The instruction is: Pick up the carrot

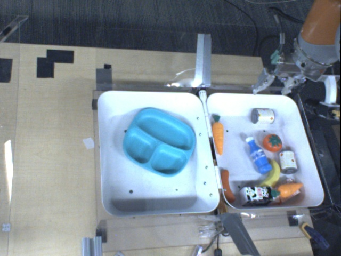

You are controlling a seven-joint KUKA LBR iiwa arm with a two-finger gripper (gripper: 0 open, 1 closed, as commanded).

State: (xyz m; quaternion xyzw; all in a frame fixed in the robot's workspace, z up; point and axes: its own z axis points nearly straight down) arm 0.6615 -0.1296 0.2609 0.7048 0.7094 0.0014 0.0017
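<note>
From the camera view, my gripper [277,84] hangs over the far rim of the right bin [298,108], fingers spread and holding nothing. The carrot [217,136] lies in that bin against its left wall, well apart from me, down-left across the bin. Its long axis runs along that wall, green top farthest away.

Grey arm [319,31] at upper right, gripper [279,81] pointing down-left, fingers spread

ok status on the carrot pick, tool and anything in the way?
Tool above the right bin's far rim, nothing held. Carrot flat along that bin's left wall, untouched. Red sausage-like item nearest to it; approach looks open.
</note>
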